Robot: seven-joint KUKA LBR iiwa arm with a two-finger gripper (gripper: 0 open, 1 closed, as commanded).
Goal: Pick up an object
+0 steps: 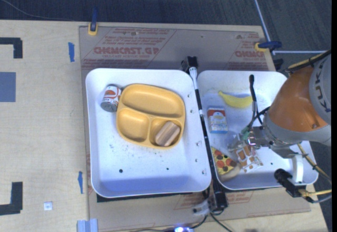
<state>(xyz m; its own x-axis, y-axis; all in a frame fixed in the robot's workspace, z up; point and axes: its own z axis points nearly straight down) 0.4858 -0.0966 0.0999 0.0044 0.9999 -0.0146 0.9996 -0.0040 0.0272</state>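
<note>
Objects for picking are spread over two white bins. In the right bin [263, 181], a banana [235, 99] lies near the far edge, a small white carton with a red label [217, 119] sits just below it toward the bin's left wall, and a pizza-slice toy [223, 163] lies at the near-left corner. Right beside the pizza slice, a small cluster of orange-and-white items [247, 158] is seen; what they are cannot be made out.

The gripper [246, 140] is placed low over the middle of the right bin, just above that cluster, with the arm's orange band [297, 104] covering the bin's right side. Whether the pincer is open or closed cannot be told, and no object is seen held. A black cable [253, 96] runs along the arm past the banana.

In the left bin [105, 173], a yellow divided tray [149, 114] takes up the far-middle area. A tan bread-like piece [167, 133] rests in the tray's near-right compartment. A soda can [110, 97] lies on its side, touching the tray's left edge near the bin's far-left corner.

The bins are set on a cardboard sheet [158, 46], clamped at its far corners.
</note>
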